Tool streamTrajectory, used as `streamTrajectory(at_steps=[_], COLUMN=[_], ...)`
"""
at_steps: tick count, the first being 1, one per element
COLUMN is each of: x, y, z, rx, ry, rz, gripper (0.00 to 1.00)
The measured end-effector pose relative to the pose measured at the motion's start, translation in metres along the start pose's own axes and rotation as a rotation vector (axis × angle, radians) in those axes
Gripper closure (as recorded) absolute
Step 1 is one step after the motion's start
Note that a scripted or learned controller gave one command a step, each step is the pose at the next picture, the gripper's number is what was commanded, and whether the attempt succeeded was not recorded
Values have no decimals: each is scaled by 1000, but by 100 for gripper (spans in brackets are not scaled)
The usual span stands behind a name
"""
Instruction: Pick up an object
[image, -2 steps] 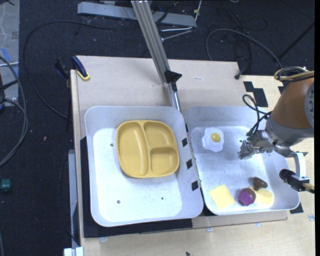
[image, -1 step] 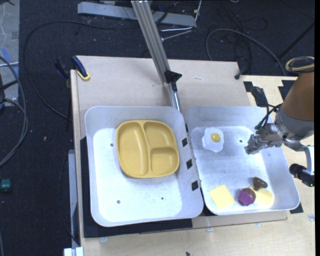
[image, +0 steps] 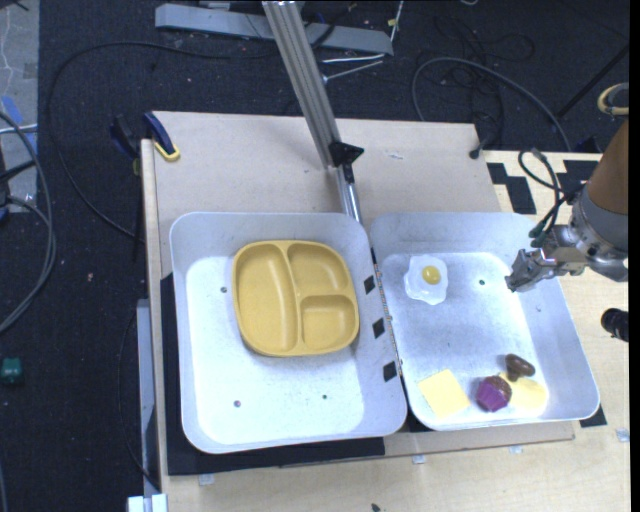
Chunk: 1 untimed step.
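Pale wood of the worktop (image: 420, 170) is seen under two shallow white bins, with dark floor and loose cables around it. Nearest the camera, along the lower edge of the right bin (image: 565, 330), a cluster of small items is found: a yellow square slice (image: 443, 393), a purple piece (image: 492, 393), a brown piece (image: 519, 366) and a pale yellow piece (image: 532, 397) just beside them, the last three touching or nearly so. Further up the frame, a toy fried egg (image: 428, 280) lies alone near the upper left of that bin. A yellow divided tray (image: 296, 298) is set in the left bin (image: 200, 330), left of centre.

At the right of the frame, level with the egg, the gripper (image: 522, 276) is held over the right bin's right rim, with nothing seen between its fingers; whether it is open or closed cannot be told at this size.

The approach step appears to be in hand, with no object yet taken. For the next move, a target must be chosen, and the egg is judged the easier one, being well apart from the rest. The gripper would need to be brought leftward over it and lowered squarely. At the far top, a metal pole (image: 305, 80) is seen.
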<state>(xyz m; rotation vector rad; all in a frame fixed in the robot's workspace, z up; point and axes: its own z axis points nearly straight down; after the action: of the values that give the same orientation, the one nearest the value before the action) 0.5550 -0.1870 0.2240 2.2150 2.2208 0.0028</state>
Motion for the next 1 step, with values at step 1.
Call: streamTrajectory(at_steps=[1], x=[57], y=[-8], z=[-10], rx=[5], ry=[3], rz=[-1], gripper=[100])
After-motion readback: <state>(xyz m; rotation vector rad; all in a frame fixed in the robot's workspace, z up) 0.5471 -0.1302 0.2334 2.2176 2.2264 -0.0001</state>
